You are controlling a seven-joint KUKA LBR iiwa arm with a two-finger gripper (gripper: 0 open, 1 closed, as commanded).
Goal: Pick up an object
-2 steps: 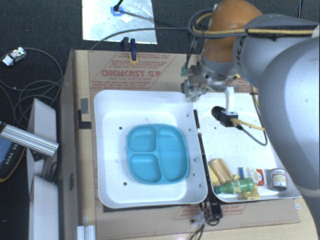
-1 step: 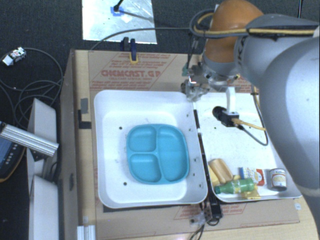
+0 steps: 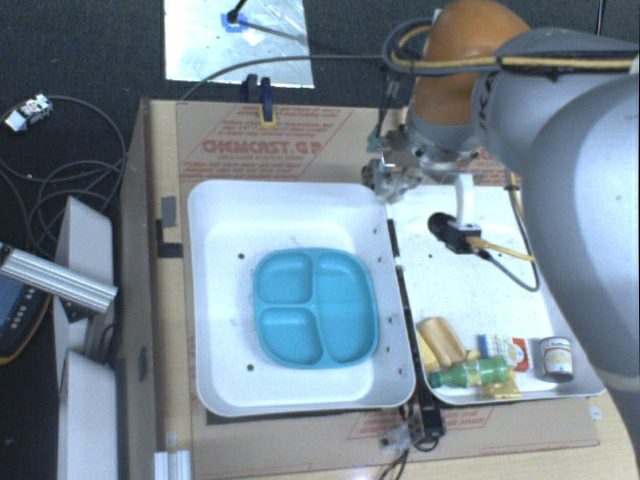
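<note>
The claw (image 3: 390,180) hangs over the bins' shared edge, its grip unreadable; a blue tray (image 3: 315,306) fills the left bin (image 3: 215,268), a green bottle (image 3: 470,372) lies right.

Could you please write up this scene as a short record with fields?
left bin: holds a blue divided plate
right bin: holds a tan cylinder, green bottle, small jar, all near its front edge
arm: reaches in from the right
gripper: over the far end of the divider between the bins
</note>
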